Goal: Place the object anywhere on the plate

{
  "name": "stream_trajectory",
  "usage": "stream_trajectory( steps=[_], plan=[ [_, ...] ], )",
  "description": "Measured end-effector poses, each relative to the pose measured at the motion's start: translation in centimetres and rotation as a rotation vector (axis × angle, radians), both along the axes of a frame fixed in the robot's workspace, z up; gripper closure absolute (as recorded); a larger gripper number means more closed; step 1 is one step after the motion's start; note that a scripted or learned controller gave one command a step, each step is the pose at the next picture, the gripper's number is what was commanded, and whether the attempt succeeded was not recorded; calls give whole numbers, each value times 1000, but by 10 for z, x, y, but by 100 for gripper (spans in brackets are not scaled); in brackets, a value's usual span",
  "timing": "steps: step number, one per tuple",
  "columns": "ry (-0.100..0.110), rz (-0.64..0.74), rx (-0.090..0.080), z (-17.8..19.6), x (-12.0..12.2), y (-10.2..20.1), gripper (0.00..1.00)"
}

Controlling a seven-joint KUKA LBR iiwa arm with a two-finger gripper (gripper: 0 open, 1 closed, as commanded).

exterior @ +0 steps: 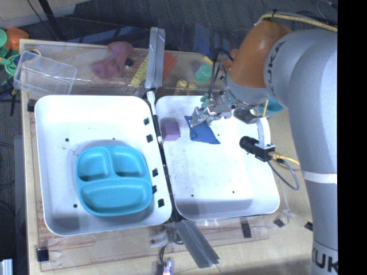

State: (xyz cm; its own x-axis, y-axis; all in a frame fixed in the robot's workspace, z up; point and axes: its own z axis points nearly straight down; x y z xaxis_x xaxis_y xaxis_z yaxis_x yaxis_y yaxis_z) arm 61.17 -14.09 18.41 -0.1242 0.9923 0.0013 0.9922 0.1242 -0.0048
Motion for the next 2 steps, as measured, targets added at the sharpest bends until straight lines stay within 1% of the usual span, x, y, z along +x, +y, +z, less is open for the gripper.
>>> stream_trajectory(
  steps=[1, 2],
  plan=[
    [1, -9, 0, 32, -40, 55, 100],
    [2, -16, -1, 5, -91, 103, 100]
  ],
)
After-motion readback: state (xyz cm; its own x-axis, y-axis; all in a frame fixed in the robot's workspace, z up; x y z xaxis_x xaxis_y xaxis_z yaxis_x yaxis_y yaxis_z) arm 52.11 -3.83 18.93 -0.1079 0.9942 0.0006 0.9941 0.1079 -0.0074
